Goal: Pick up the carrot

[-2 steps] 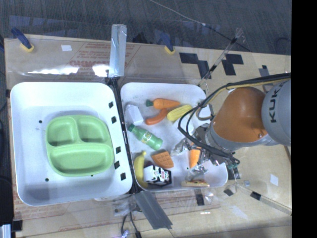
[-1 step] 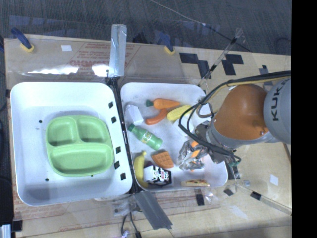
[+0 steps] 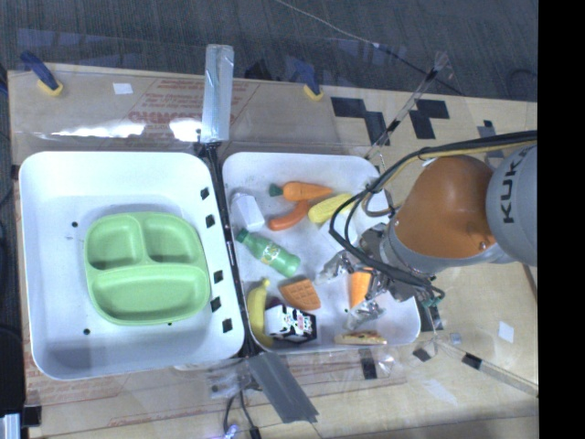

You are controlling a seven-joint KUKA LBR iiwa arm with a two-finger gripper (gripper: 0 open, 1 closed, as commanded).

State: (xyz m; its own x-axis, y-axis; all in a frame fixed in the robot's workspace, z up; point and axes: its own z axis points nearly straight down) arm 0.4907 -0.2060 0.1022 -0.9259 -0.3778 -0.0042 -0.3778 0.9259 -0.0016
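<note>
Camera view: two white bins sit side by side on a table; the left bin [image 3: 37, 245] holds a green divided plate [image 3: 144, 268]; the right bin [image 3: 302, 161] holds toy foods, among them a green bottle [image 3: 270, 251] and a banana [image 3: 258, 311]; the gripper [image 3: 358, 291] reaches down over the right bin, fingers closed around an orange carrot [image 3: 358, 286]; the carrot's tip points down.

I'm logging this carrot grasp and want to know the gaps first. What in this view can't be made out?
All in the camera view:
1. The orange piece at the hand: metal parts overlap it, so it is unclear whether it is gripped or just lying there.
2. The floor of the right bin beneath the arm: hidden by the wrist.
3. The print on the carton: too small to read.
</note>
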